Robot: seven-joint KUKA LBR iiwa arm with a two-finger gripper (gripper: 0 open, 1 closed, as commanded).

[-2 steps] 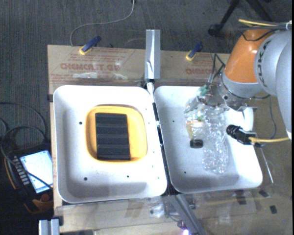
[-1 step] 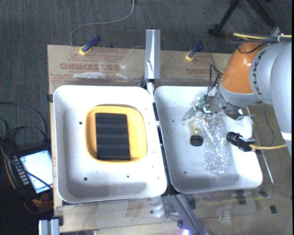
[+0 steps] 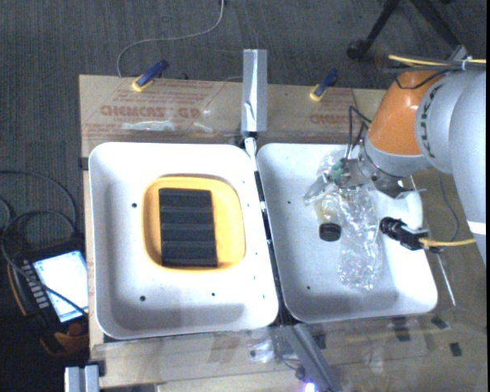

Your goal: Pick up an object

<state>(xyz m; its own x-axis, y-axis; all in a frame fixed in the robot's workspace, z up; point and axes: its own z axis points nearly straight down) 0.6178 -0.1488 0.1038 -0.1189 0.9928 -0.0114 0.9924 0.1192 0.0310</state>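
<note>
Camera view, contents listed from largest to smallest. Bench (image 3: 147,109): brown board bearing two white bins side by side, with a grey post (image 3: 254,88) standing at the back between them. Arm (image 3: 441,113): mine, grey with an orange band, reaching in from the right and bent down over the back of the right bin. Left bin (image 3: 114,300): holds a yellow tray (image 3: 233,219) with a black ribbed block (image 3: 186,227) lying in it, long axis running front to back; this pair sits well apart from my hand. Right bin (image 3: 408,296): holds a clear crinkled wrapper (image 3: 358,247), a long strip running from the back of the bin toward the front, and a small black cap (image 3: 331,231) just beside the wrapper's left edge. Gripper (image 3: 349,172): low over the back end of the wrapper, apparently touching or nearly touching it; my wrist and the crumpled plastic hide the tips, so I cannot tell whether they stand apart or together, nor whether anything lies between them. Governing relation, as I judge it: the wrapper is the nearest thing, directly beneath my hand and stretching away toward the front of the bin, so a grasp across its narrow width at the back end looks the shortest option. The cap lies a little forward and left.
</note>
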